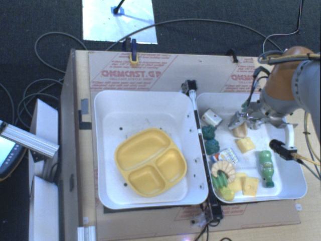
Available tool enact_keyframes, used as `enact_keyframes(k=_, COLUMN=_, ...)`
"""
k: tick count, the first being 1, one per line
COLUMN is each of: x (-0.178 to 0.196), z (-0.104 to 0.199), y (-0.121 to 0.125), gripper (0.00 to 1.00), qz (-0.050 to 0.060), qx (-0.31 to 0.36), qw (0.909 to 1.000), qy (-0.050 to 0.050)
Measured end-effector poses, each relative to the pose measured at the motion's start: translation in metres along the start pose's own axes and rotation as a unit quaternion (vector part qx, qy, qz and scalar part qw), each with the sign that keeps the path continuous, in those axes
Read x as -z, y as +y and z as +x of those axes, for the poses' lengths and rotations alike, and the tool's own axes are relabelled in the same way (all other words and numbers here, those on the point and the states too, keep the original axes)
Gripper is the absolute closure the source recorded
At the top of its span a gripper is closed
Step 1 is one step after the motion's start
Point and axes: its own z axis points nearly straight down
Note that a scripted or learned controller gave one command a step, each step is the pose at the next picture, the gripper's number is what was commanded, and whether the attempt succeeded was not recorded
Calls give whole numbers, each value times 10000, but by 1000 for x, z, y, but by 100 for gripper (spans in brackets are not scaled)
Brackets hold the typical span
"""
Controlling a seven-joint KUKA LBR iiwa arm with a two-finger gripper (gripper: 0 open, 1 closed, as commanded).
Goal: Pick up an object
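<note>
The gripper (239, 123) is being lowered onto a tan piece (240, 131) in the right bin (299, 184); nothing is being lifted yet. Its opening cannot be told. Grasping and raising are being left undone.

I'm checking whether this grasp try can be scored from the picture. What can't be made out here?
- Gripper: too small and blurred in the camera view to tell its finger state or whether it holds the pale item beneath.
- Arm: cut off by the right edge.
- Small toys in the right bin: overlapping, too small to identify.
</note>
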Motion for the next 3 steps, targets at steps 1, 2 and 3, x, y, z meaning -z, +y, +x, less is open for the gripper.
enact_keyframes(k=1, x=0, z=11, y=-18, gripper=0, qz=-1, qx=-1, qw=10000, qy=1)
enact_keyframes(k=2, x=0, z=-2, y=-36, gripper=0, qz=2, qx=-2, qw=10000, qy=1)
enact_keyframes(k=3, x=0, z=17, y=-68, gripper=0, qz=1, qx=-3, qw=10000, qy=3)
